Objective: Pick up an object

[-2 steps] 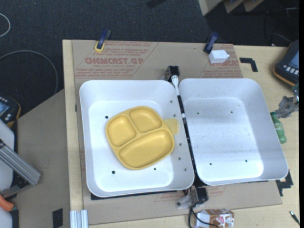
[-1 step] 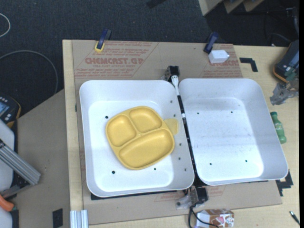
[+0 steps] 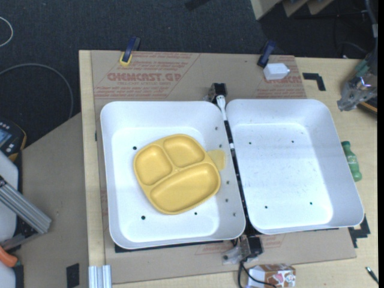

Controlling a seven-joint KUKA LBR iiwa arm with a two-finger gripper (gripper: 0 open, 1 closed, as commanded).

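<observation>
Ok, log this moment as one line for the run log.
stage: pre-grasp | yellow divided plate: in left bin, near its right wall | right bin | hand: at bench's right edge, outside bins

Yellow divided plate (image 3: 176,173) lies, seemingly flat, in left bin (image 3: 114,161).

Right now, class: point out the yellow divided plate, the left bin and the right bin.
yellow divided plate (image 3: 180,188), camera view, large lower compartment.
left bin (image 3: 120,116), camera view, upper-left rim.
right bin (image 3: 282,161), camera view, bare floor.
</observation>
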